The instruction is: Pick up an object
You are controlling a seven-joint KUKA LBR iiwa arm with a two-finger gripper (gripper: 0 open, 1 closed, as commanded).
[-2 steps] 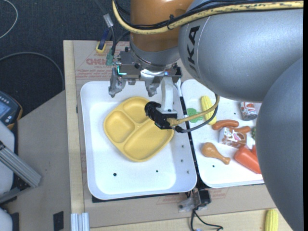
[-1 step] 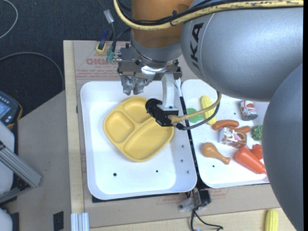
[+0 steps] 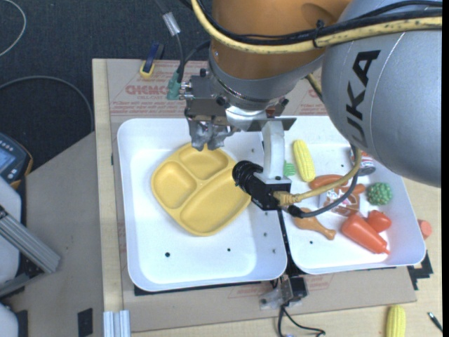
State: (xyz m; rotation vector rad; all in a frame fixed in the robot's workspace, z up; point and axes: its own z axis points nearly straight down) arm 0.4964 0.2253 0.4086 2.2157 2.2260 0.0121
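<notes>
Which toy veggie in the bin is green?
The broccoli by the right bin's far right side. The corn is yellow and the carrot orange.

A yellow plastic divided tray (image 3: 200, 190) lay in the left shallow white bin (image 3: 140, 237), toward its far right part. The grey two-finger gripper (image 3: 208, 136) hung over the tray's far edge. In the right shallow white bin (image 3: 330, 258) lay a yellow toy corn cob (image 3: 304, 160) at the far left, a green toy broccoli (image 3: 379, 193) to the right, and an orange toy carrot (image 3: 363, 234) nearer. Another yellow corn cob (image 3: 396, 321) lay on the bench, near and right of both bins.
</notes>
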